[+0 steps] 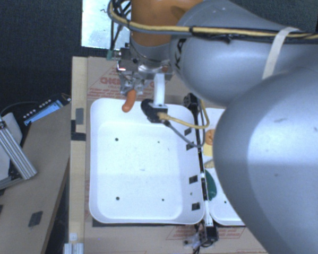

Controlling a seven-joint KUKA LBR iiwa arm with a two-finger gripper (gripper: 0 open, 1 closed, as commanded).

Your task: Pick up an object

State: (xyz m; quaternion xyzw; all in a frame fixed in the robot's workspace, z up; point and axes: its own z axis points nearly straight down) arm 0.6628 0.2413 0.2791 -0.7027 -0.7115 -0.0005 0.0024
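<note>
Orange and small, a carrot-shaped object point(129, 102) hangs at the far rim of the left bin point(141, 165), close to that bin's far left corner. Its long axis runs nearly upright in the view, leaning a little so the lower, rounded end points down and slightly left toward the bin floor, while its upper end sits up among the metal fingers of the hand point(132, 88). The hand appears closed on that upper end, though the fingers are small and partly blurred, so the exact contact is hard to judge. Above the hand the wrist shows the orange band point(157, 15), and the grey arm point(256, 102) sweeps in from the right, covering most of the right bin point(223, 215). A yellow cable point(217, 31) runs across the arm. Just right of the hand a white post stands over a black fitting point(152, 110) at the bin's far rim, with a thin rod slanting down along the divider between the bins. A green object point(210, 186) and a yellowish one point(209, 136) lie in the right bin near the divider. The bins sit on a cardboard-covered table point(98, 78).
</note>
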